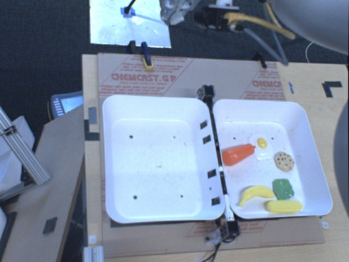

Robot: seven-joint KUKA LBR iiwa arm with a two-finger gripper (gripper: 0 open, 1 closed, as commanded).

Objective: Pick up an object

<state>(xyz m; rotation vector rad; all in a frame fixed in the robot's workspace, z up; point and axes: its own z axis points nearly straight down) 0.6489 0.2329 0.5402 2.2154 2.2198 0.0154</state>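
Left bin [117, 146]: I see it bare white at centre-left of the frame, with small dark dots on its floor.
Divider [214, 146]: the two bins touch along a dark clipped seam at mid-frame, which I judge is there to keep them from sliding apart.
Hand [175, 7]: at the top of the frame, left of centre, high over the dark floor behind the counter [229, 72]. I cannot tell whether it is wide or narrow; it is too blurred. Nothing visible in it. I read this as a parked pose, clear of the bins.
Carrot [238, 154]: orange, lying flat just right of the seam, tip pointing toward upper right.
Egg [262, 144]: fried-egg toy touching the carrot's tip.
Banana [256, 194]: lower right, curved, lying near the front wall.
Cookie [283, 161]: right of the egg, apart from it.
Green piece [283, 188]: just above the yellow piece [284, 206], touching or nearly so.
Task status: not begun, by my judgement; every candidate sits in the right bin [311, 130], well apart from the hand.
Best pick: I would go for the carrot, as it has free space on its lower side.
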